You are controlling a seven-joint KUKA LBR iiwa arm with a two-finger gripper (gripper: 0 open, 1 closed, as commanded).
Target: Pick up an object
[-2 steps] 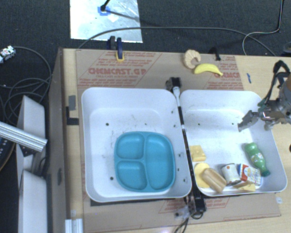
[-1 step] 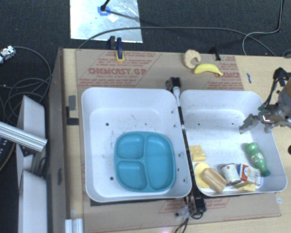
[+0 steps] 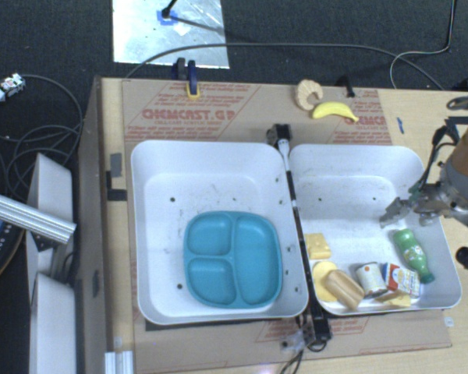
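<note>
The claw (image 3: pixel 402 210) hangs over the right bin (image 3: pixel 351 170), near its right wall. Its two fingers (image 3: pixel 390 213) are spread apart, and nothing sits between them. The grey arm (image 3: pixel 464 170) comes in from the right side.

Just below the claw lies one green bottle (image 3: pixel 413 254). It rests on its side on the bin floor, with its white cap pointing down toward the front corner. The claw is close to it but does not touch it.

Left of the bottle, along the front of the right bin, there is a small bunch of things packed close together. One is a little carton (image 3: pixel 402 280) with red and white on it. One is a small round can (image 3: pixel 368 276) on its side. One is a tan roll (image 3: pixel 344 287), shaped like a bread stick, and it lies on a yellow round piece (image 3: pixel 322 275). One pale yellow square piece (image 3: pixel 319 245) sits a bit farther back, near the wall between the bins.

The left bin (image 3: pixel 210 166) holds one blue plate (image 3: pixel 233 258) with three parts in it. The plate lies flat in the front half of the bin.

The two bins sit side by side on the worktop (image 3: pixel 242 107). Behind the right bin, on the worktop, lies one yellow banana (image 3: pixel 334 111). One tan round thing (image 3: pixel 307 93) touches it on the left. One blue and yellow clamp (image 3: pixel 189 76) sits at the back edge of the worktop.
</note>
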